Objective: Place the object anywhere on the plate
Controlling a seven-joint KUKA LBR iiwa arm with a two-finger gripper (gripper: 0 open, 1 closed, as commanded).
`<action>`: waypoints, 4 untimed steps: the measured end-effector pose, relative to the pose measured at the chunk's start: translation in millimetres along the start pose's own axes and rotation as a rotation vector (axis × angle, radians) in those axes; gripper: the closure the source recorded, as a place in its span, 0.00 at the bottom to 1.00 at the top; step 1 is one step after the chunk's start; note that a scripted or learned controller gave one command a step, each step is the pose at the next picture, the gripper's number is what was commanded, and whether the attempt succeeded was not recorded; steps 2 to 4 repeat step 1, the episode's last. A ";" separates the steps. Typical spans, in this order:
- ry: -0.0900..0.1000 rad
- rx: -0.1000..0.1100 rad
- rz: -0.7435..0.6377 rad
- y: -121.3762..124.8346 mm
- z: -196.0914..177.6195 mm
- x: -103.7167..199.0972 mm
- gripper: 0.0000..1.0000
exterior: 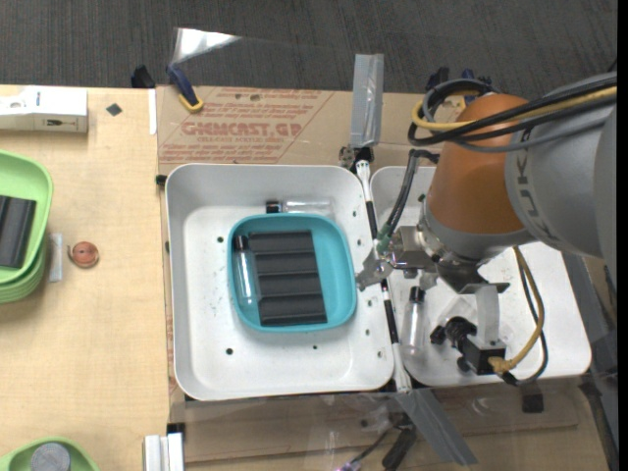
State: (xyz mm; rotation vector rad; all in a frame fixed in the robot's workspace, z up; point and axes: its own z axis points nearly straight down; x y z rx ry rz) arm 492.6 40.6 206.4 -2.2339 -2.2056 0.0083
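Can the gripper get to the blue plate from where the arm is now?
Probably yes. The blue plate lies open in the left bin, with nothing above it. The arm is over the neighbouring right bin, beside the shared rims.

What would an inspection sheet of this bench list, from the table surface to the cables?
Surface: wooden bench bearing two white bins; left bin, right bin.
Job's things: teal plate in the left bin, carrying a black ridged block; a clear marker lies beside the plate's far rim.
Clutter: green tray, white box, small round copper piece, cardboard sheet.
Grippers: gripper hangs over the right bin near the divider; finger state unclear.
Cables: yellow and black cables loop around the arm.
Surroundings: dark carpet.
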 end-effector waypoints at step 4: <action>0.000 0.000 0.000 0.0 0.0 0.0 0.00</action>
